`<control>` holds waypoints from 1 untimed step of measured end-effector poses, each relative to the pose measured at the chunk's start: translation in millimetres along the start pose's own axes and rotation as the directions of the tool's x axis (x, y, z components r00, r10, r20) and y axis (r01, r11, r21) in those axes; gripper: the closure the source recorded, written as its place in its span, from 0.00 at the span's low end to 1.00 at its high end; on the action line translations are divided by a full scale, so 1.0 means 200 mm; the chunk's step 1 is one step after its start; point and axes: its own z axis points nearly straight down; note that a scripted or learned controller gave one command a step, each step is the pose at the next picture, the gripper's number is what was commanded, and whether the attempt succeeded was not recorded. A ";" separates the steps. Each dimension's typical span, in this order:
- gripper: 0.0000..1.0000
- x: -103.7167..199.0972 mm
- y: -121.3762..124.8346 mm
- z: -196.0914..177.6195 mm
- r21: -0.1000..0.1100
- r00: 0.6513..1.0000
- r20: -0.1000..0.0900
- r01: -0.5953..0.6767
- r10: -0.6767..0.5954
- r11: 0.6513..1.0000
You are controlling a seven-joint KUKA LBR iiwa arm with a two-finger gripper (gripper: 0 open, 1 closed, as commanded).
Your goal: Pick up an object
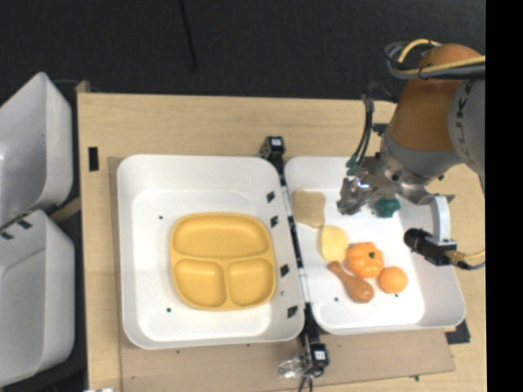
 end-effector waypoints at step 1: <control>1.00 0.21 -0.04 0.02 0.000 1.000 0.000 0.000 0.000 1.000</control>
